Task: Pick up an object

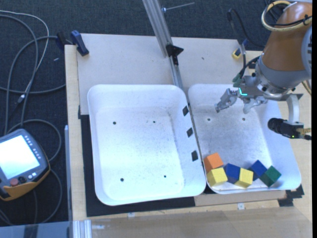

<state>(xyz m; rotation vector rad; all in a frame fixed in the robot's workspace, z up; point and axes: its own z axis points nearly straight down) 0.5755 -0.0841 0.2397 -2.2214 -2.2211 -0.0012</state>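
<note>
Robot arm poised over right bin, blocks untouched

From left: the left bin (99, 103); then, lower right, six blocks (240, 173) clustered along the right bin's (277, 148) near edge; upper right, the end effector (231, 101) hovers, fingers parted, holding nothing.

You have two bins side by side on the bench (124, 63): left bin (101, 103), right bin (282, 152). Six blocks (241, 172) sit clustered along the right bin's near edge, touching or just beside one another. The gripper (229, 101) hangs over that bin's far end, well apart from them.
</note>
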